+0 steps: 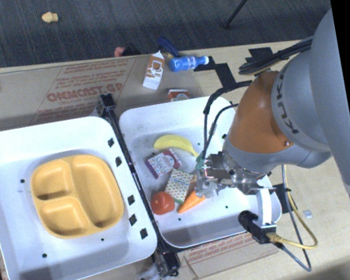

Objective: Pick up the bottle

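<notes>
A small blue bottle (186, 63) with a white cap lies on its side on the cardboard behind the right bin (179, 239), outside it. My gripper (202, 182) is low inside the right bin, right of a patterned pouch (179, 184) and just above the thick end of an orange carrot (191, 201). The grey wrist and orange band hide the bin's right half. The bottle is far from the gripper, beyond the bin's back wall.
In the right bin lie a yellow banana (174, 145), a red-and-white packet (162, 163) and a red tomato (162, 202). The left bin (4, 199) holds a yellow divided plate (76, 193). A small carton (153, 71) lies left of the bottle.
</notes>
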Controlling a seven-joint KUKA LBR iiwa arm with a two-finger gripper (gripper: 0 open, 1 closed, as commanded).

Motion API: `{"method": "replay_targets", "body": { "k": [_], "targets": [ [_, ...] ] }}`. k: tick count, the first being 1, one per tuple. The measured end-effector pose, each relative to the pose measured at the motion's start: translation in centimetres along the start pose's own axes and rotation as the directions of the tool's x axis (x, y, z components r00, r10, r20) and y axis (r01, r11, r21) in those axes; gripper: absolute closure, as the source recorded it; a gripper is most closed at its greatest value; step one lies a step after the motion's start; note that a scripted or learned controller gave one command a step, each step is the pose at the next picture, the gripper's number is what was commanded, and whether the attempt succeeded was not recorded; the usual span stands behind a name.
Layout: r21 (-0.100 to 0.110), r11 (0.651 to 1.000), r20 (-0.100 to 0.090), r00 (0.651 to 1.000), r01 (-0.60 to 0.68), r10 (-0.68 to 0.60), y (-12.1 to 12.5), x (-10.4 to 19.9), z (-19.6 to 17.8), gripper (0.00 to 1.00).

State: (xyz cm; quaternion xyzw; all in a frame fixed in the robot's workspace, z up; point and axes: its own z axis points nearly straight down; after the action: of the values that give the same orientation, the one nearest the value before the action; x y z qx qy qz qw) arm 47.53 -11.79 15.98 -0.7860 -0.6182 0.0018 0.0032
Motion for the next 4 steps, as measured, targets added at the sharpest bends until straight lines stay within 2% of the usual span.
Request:
{"method": "replay_targets", "body": {
  "k": [1,2,3,4],
  "targets": [
    [-0.005,1.0,0.001,1.0,0.013,-0.013,2.0,-8.1,-5.2,1.0],
    [-0.005,0.968,0.0,0.968,-0.25,0.25,1.9,-7.7,-5.8,1.0],
    [0.001,0.803,-0.002,0.803,-0.596,0.596,1.8,-7.3,-2.3,1.0],
    [0.003,0.641,-0.002,0.641,-0.768,0.768,0.9,-3.6,-0.3,1.0]
  ]
}}
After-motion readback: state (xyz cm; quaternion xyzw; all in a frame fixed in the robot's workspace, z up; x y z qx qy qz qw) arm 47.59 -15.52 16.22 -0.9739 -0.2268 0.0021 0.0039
